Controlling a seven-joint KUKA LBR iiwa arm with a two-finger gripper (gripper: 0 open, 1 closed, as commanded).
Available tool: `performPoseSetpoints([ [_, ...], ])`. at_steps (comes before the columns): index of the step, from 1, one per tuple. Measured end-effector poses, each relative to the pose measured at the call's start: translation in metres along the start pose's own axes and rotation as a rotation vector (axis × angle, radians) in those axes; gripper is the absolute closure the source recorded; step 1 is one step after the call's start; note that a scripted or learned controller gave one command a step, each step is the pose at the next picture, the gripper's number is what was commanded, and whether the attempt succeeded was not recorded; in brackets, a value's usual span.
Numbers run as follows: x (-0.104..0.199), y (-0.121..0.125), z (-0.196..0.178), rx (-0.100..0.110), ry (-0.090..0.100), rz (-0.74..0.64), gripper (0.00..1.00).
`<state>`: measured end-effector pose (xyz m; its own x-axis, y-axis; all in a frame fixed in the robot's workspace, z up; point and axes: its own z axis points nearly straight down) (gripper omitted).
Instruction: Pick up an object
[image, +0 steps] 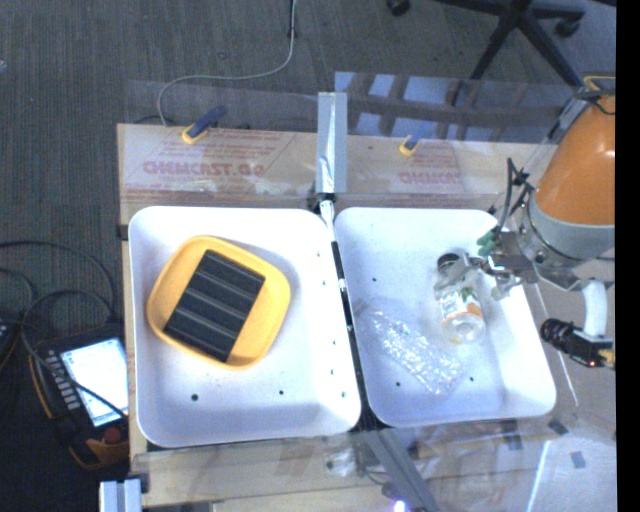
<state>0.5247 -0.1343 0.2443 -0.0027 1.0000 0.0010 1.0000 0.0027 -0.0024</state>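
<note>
A small clear plastic bottle (462, 312) with an orange and green label lies in the right bin (400, 235), towards its right side. My gripper (472, 267) hangs just above the bottle's upper end, reaching in from the right under the grey wrist and orange band (588, 165). From this view I cannot make out whether it touches the bottle. A crumpled clear plastic bag (410, 345) lies in the same bin, to the lower left of the bottle. In the left bin (230, 405) rests a yellow rounded-square object (220, 298) with a black ridged top.
The two white bins meet along a raised divider (343, 300) in the middle. Yellow clamps (200, 125) and a cardboard sheet sit behind the bins. A black fitting (570, 338) juts out beyond the right bin's right wall.
</note>
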Motion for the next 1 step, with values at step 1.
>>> performPoseSetpoints([
  [1, -0.0679, 0.0185, 0.0665, 0.0, -0.001, 0.032, 0.0],
])
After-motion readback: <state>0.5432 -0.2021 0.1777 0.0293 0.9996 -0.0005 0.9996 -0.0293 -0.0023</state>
